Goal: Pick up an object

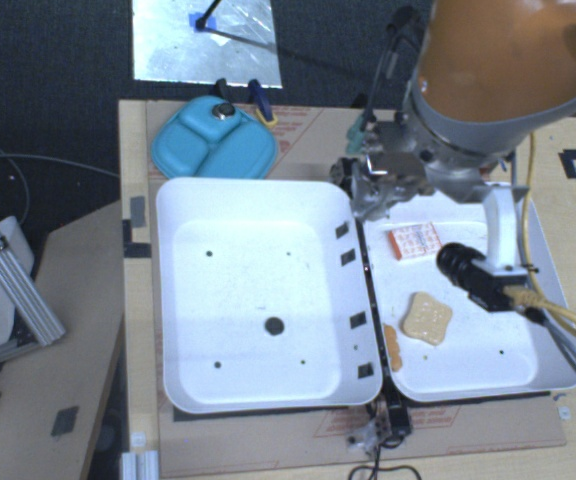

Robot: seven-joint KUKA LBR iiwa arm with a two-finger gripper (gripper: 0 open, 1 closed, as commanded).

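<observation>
Tool (373, 193) low over right bin (468, 373)

**Count of items on bench**

Two white bins sitting side by side: left bin (183, 268), right bin (488, 363). Right bin holding three: one red-and-white packet (413, 240), one tan cracker (427, 318), one small orange piece (392, 347). One blue tray (214, 140) lying behind.

Right bin (528, 368): tan cracker-like piece (428, 319) flat mid-floor; red-white small packet (413, 240) flat beyond it; orange strip (392, 347) against left wall.
</observation>
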